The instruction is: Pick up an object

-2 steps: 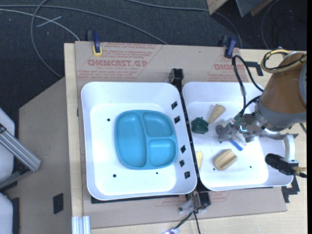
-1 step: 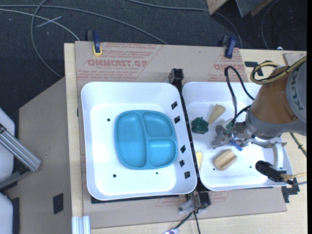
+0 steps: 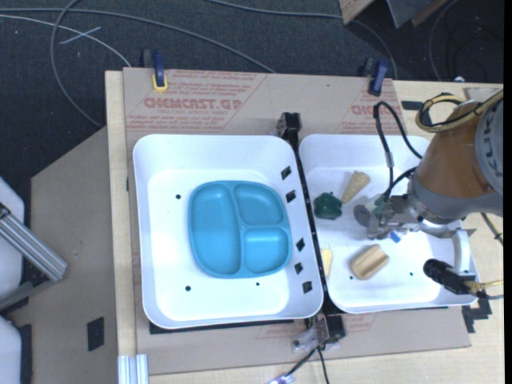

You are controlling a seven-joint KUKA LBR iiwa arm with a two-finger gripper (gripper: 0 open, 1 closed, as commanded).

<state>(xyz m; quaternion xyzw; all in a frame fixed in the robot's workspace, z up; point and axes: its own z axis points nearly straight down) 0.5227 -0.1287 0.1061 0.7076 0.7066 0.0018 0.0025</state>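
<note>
Camera view: arm comes in from the right, end effector (image 3: 382,218) down low inside the right bin (image 3: 400,294), prob. positioned for a grab in the middle of the cluster. Can't tell how wide it's open or whether anything's in it; too small and cluttered. Candidates all in the right bin: green object (image 3: 327,206) just left of the end effector, tan cone-ish piece (image 3: 356,186) up-left of it, tan block (image 3: 369,262) below it, all near. No contact visible w/ any. Left bin (image 3: 152,214) has just a blue divided tray (image 3: 239,228), well apart from the arm. Bins sit side by side on the desk (image 3: 120,214), clamped at the seam, presumably so they don't slide.
</note>
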